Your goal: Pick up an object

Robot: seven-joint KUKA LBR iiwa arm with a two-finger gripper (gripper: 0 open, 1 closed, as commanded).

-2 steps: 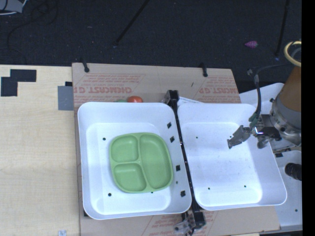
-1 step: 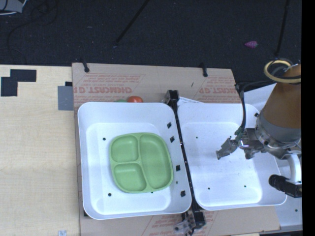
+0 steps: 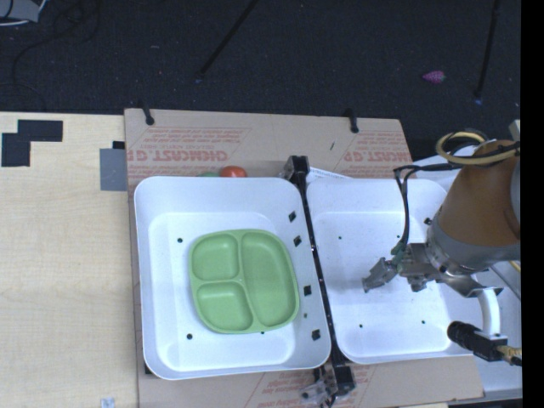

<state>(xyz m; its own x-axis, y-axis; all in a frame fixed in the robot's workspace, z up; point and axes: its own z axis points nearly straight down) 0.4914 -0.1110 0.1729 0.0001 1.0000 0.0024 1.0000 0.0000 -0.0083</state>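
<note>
A light green divided plate [image 3: 242,280] with three compartments lies flat in the middle of the left bin [image 3: 161,228]. My gripper [image 3: 393,276] hangs low over the floor of the right bin [image 3: 357,228], right of that bin's middle, at the end of the grey and orange arm [image 3: 480,219]. Nothing is visible under or beside the gripper on the white floor. The arm's body hides the right part of this bin.
A small red object [image 3: 233,172] and a bit of green [image 3: 208,174] peek out behind the left bin's far wall. A black divider [image 3: 310,262] runs between the bins. A black cable and white hose [image 3: 476,338] hang near the right bin's front corner.
</note>
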